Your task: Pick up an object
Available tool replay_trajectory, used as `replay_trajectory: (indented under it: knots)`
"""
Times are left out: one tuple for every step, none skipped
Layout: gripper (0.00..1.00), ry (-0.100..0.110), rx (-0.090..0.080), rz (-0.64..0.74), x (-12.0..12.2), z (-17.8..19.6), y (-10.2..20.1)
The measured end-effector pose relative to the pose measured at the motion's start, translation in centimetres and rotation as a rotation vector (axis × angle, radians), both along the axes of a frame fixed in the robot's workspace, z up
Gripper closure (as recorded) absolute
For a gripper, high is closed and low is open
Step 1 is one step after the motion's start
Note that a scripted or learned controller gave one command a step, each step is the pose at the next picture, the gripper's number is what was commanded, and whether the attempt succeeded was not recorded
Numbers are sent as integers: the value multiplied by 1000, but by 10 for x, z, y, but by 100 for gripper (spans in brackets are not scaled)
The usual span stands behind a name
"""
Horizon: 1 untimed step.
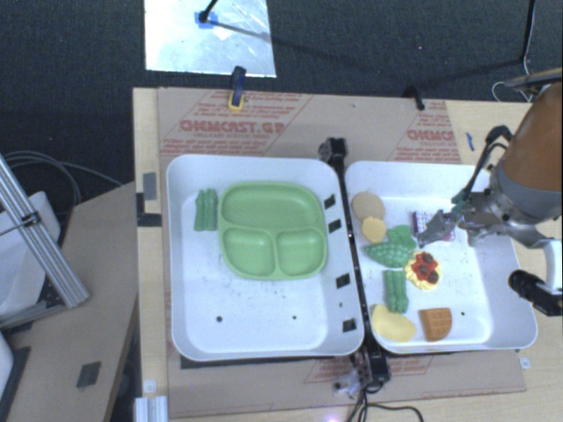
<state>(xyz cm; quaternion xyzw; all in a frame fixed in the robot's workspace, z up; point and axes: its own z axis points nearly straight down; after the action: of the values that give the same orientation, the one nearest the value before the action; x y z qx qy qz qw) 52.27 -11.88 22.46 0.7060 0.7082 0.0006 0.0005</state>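
Observation:
The right bin (493, 323) holds several toy foods: a tan round piece (368, 206), a small yellow piece (375, 229), a green leafy piece (391, 252), a red and yellow piece (424, 271), a green pod (395, 290), a yellow lemon-like piece (393, 325) and an orange waffle-like piece (435, 323). My gripper (437, 228) hangs low over the bin's upper middle. It is just right of the leafy piece and beside a small purple and white item (421, 219), which it partly hides. I see nothing held in it.
The left bin (189, 323) carries a green divided plate (268, 231) and a green bean bundle (206, 210) at its left. A black divider with clips (345, 236) runs between the bins. The arm's grey body (528, 192) overhangs the right bin's right side.

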Motion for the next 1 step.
replay_trajectory:
  knots:
    - [0, -8, 1, -6, -18, -140, -11]
